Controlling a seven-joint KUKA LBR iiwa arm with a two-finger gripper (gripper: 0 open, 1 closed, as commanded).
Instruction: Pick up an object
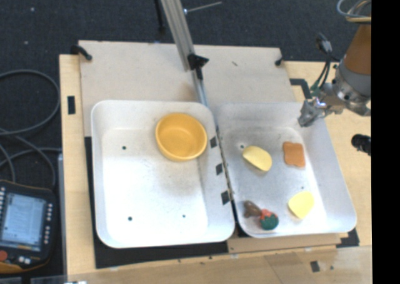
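Your end effector (310,114) hovers at the right bin's (337,176) far right corner; you cannot tell its grip state. Nearest it lies the orange block (294,154), just below; a yellow piece (257,158) sits beyond that, another (300,204) farther down. The bowl (181,136) rests well apart in the left bin (112,214)

The desk (72,170) is pale wood. On it lies a beige board (144,70), and in front of that two white bins side by side: the left bin (112,214) and the right bin (328,170), both apparently resting on a dark mat (156,253).
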